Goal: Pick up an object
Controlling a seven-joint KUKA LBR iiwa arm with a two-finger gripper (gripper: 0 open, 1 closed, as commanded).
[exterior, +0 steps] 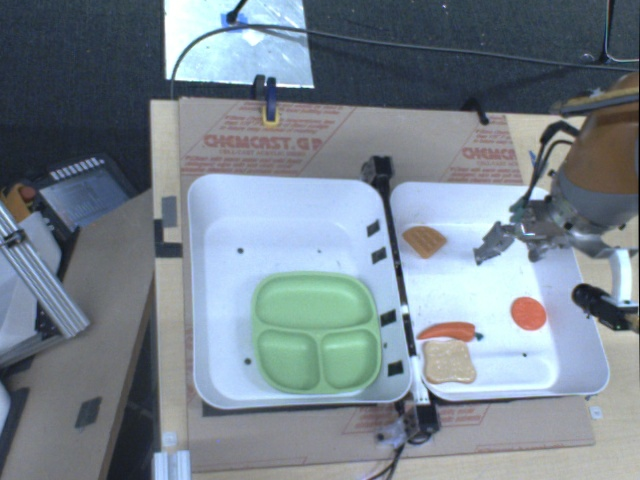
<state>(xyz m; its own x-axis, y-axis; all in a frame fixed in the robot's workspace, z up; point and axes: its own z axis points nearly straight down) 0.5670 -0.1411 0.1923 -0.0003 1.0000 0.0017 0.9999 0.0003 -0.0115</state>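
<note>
In the right bin [570,373] lie a tan bread piece [424,240] at the back left, an orange-red round piece [528,313] at the right, a red sausage-like piece [447,331] and a toast slice [449,363] at the front left. My gripper [512,246] hangs over the back middle of this bin, to the right of the tan bread piece and above the round piece. Its fingers are spread open with nothing between them.
The left bin [215,268] holds a green divided plate [316,330] toward its front. A black divider with clips [390,268] runs between the two bins. Cardboard [300,133] underlies both, and a metal sheet [240,28] lies beyond.
</note>
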